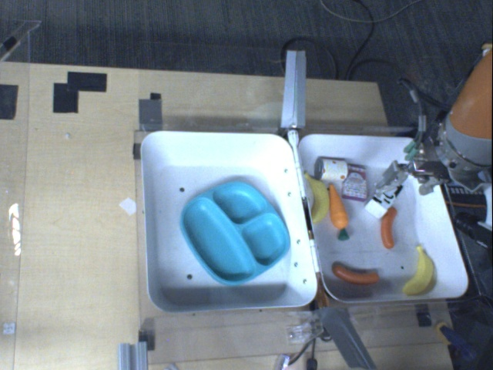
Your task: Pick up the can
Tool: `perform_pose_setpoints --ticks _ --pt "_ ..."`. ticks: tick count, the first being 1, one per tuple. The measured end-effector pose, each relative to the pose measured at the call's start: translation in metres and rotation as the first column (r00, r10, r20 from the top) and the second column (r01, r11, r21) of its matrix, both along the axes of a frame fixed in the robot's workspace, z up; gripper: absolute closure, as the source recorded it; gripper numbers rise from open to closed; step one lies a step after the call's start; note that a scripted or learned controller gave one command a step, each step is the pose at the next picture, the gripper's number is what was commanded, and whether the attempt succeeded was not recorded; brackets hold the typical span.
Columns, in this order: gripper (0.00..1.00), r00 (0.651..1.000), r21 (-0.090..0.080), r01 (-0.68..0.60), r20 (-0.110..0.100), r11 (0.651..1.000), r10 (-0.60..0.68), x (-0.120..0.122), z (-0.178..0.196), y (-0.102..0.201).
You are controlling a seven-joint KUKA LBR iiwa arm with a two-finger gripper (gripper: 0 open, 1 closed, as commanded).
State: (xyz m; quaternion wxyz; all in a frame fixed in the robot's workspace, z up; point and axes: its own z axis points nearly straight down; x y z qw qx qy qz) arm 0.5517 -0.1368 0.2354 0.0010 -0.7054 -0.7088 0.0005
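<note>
Above the right bin (454,237), the gripper (387,187) hangs with its fingers (383,177) spread and nothing between them, just beside the can (341,177) but clear of it. The can lies on its side near the bin's far wall, pale end toward the divider, purple-and-white label facing up. Around it sits a crowd of toy food: a carrot (337,209) just in front, a yellow piece (316,197) wedged against the divider, a chilli-shaped red piece (387,228) under the gripper, a sausage (356,274) and a banana (420,272) along the near wall. In the left bin (162,206) rests a blue divided plate (234,230), well apart from the action.

The risks look plain enough. A can on its side is apt to roll when touched on one flank only, and from here the fingers stand off to one side of it. The carrot lies close enough to be nudged or caught along with it, and the far wall leaves little room for a finger to slip behind.

The arm (476,110) is cut off at the frame's right. The can's label is too small to read, and a white tag at the fingertips blurs where they end. The counter (85,230) beyond carries black markers.
</note>
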Motion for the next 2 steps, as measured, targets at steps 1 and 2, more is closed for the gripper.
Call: perform_pose_setpoints --ticks 1,2 --pt "0.0 0.995 0.0 0.101 -0.001 0.995 -0.101 0.075 -0.0783 0.0451" --pt "0.0 0.995 0.0 0.101 0.0 0.995 -0.101 0.0752 -0.0778 0.0451"
